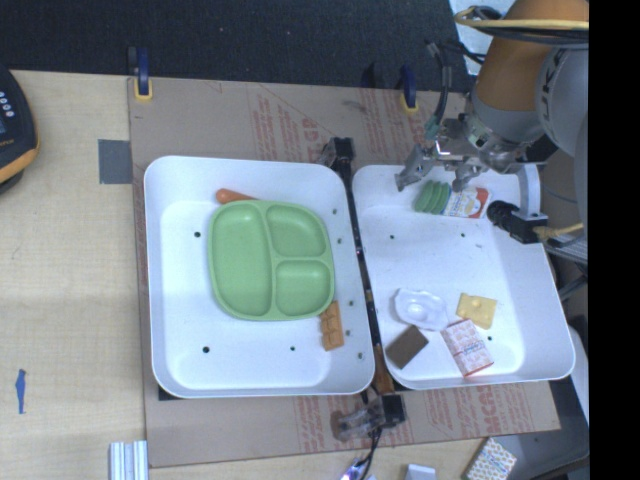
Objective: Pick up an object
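My gripper (433, 179) hangs at the far end of the right bin (520, 268). Its fingers are spread open, just above a green ridged item (432, 200). Nothing is held between them. A white packet with red print (464, 205) lies touching the green item's right side. Near the front of the same bin lie a crumpled white cup (420, 308), a yellow cracker (477, 310), a brown block (407, 346) and a red-and-white packet (467, 348).
The left bin (175, 298) holds a green divided plate (270, 260), an orange piece (235, 196) behind it and an orange-brown wafer (331, 326) at its front right. A black clamp (341, 152) sits between the bins at the back.
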You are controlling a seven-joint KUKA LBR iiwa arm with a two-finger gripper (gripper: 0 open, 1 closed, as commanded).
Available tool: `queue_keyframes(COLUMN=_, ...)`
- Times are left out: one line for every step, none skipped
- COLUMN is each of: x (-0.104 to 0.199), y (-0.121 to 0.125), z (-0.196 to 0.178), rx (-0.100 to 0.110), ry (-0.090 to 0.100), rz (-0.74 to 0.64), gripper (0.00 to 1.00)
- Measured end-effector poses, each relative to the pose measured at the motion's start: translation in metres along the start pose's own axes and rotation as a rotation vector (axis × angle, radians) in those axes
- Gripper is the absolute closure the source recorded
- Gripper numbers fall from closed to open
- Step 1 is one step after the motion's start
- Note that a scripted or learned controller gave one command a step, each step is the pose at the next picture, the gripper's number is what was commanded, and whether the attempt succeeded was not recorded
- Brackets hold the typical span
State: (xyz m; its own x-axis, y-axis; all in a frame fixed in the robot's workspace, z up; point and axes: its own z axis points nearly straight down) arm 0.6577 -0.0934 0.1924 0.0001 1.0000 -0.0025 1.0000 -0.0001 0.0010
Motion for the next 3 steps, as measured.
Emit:
queue_keyframes(x=-0.052, y=-0.002, z=0.025, rx=0.006, ry=0.0, rz=0.001, gripper=0.0)
queue_keyframes(x=-0.063, y=-0.004, z=0.106, rx=0.012, ry=0.002, rz=-0.003, gripper=0.0)
queue_keyframes(x=-0.122, y=-0.001, z=0.057, rx=-0.001, ry=-0.002, rz=0.0, gripper=0.0)
